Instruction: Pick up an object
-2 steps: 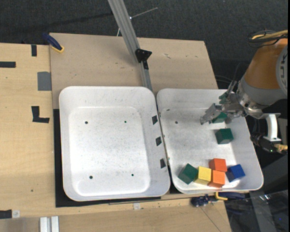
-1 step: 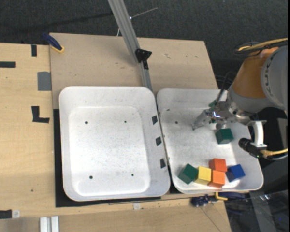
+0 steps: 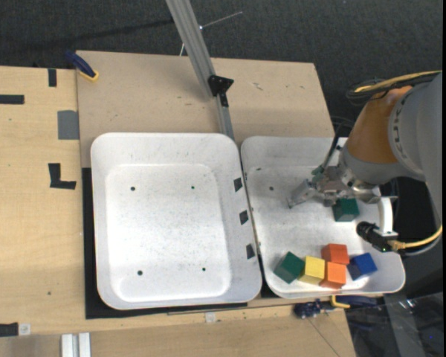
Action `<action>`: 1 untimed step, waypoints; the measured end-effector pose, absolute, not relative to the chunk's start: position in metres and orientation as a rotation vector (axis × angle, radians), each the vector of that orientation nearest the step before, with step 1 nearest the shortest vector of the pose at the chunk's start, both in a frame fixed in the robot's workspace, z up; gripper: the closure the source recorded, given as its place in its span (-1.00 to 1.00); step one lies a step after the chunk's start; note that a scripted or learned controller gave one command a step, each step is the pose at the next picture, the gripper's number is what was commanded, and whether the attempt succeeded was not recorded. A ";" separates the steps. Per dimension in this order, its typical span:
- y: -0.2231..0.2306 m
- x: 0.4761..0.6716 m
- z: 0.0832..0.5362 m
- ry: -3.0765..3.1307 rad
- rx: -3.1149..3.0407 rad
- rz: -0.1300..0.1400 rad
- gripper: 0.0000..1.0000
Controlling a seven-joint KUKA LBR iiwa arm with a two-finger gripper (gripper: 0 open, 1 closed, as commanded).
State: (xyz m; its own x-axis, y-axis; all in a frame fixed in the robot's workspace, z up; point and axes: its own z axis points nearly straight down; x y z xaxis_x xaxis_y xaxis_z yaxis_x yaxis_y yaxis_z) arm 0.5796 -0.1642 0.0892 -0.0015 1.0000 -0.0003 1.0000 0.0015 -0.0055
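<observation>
- I am working over the right bin point(image 3: 282, 162), with the arm coming in from the right and the claw point(image 3: 321, 190) hanging low above the bin's middle.
- I cannot tell from this slanted view how the claw is set; the wrist body is covering most of it.
- A dark green block point(image 3: 346, 210) is lying just beside the claw, partly tucked under the wrist, and nothing I can see is sitting in the claw's grasp.
- The other candidates are crowding the bin's near corner: a green cube point(image 3: 288, 266), a yellow cube point(image 3: 314, 268), two orange cubes point(image 3: 334, 263) and a blue cube point(image 3: 363, 264), touching or nearly so.
- I am judging the lone dark green block the easier target, since the cluster leaves little room on either side of any cube.
- To do this well, I am aiming to centre over the block, square to its flat sides, before descending.
- The left bin point(image 3: 108, 199) is playing no part here.
</observation>
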 end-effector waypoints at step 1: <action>-0.163 0.581 0.101 -2.222 -2.217 0.002 1.00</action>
State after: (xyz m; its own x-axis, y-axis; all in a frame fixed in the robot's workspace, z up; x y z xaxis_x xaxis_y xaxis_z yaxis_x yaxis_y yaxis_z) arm 0.5806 -0.1633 0.1012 -0.0026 1.0000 0.0010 1.0000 0.0026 -0.0028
